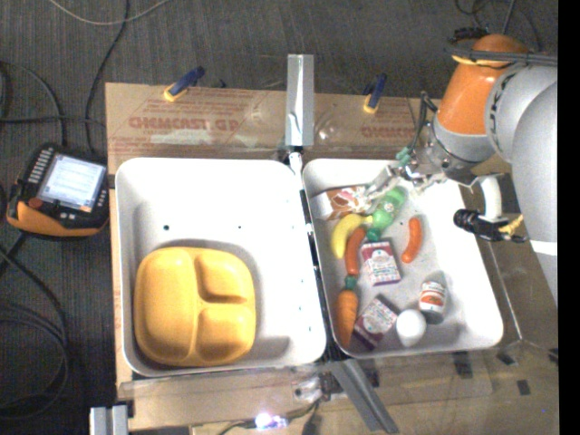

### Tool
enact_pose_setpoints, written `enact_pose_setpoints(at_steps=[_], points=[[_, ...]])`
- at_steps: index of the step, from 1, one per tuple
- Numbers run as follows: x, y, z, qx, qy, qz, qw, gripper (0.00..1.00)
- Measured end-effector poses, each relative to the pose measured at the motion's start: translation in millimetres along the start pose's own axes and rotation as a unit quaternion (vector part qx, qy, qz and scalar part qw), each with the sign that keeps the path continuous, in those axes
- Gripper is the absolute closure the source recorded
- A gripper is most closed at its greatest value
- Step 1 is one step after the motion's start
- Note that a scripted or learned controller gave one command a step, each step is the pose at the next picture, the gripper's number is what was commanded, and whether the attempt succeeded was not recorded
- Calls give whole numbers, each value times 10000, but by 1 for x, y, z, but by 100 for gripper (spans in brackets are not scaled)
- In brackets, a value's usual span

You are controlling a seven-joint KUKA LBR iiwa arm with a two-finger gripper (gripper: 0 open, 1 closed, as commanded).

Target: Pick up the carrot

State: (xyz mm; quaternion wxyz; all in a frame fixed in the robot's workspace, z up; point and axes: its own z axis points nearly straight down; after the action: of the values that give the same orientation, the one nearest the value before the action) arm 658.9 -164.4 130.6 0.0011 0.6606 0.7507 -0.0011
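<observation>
Currently: carrot (pixel 347 307) by right bin's (pixel 471 333) left wall | end effector (pixel 405 172) grip indiscernible

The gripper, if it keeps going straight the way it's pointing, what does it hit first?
Probably the green bottle just below the gripper, at the back of the right bin. Depth is hard to judge. The carrot lies well off that line.

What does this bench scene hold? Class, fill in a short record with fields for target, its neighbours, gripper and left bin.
target: carrot, lying in the right bin, near its front left corner
neighbours: banana, hot dog, white egg
gripper: gripper over the bin's far end, away from the carrot
left bin: yellow divided plate
</observation>
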Motion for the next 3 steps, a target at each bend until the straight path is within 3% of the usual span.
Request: enact_pose_setpoints(at_steps=[1, 2, 3], points=[[40, 20, 14, -157, -35, 61, 9999, 0], [40, 22, 18, -96, -114, -1387, 9902, 0], [45, -40, 17, -217, -99, -2308, 9727, 0]])
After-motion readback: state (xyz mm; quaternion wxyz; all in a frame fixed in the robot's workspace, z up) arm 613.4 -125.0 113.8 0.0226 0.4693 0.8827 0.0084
